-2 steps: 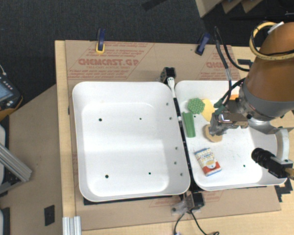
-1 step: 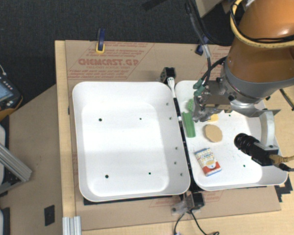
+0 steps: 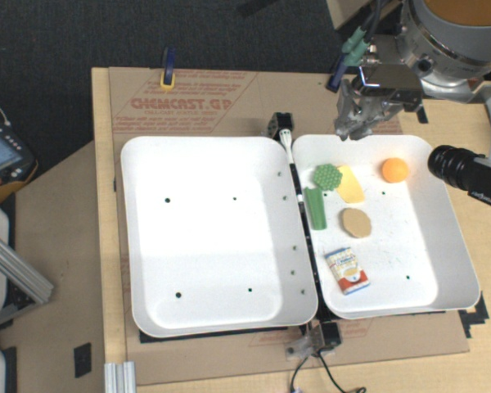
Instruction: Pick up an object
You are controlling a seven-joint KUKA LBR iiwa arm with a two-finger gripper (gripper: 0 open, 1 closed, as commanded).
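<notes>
The right bin [image 3: 442, 244] holds several small objects: an orange ball [image 3: 395, 169] at the back, a green bumpy round piece [image 3: 328, 176], a yellow wedge [image 3: 352, 187] touching it, a green stick [image 3: 315, 207] along the left wall, a tan oval [image 3: 357, 223] in the middle, and a small white, red and blue box [image 3: 346, 269] toward the front. My gripper [image 3: 356, 128] hangs above the bin's back rim, behind the green round piece and left of the ball. Nothing shows in it.
The left bin [image 3: 147, 178] lies beside the right one, and black clips [image 3: 280, 124] join them at the back and front. A black cylinder [image 3: 462, 169] juts in over the right bin's far right rim. A blue and yellow clamp [image 3: 168, 70] sits on the cardboard's back edge.
</notes>
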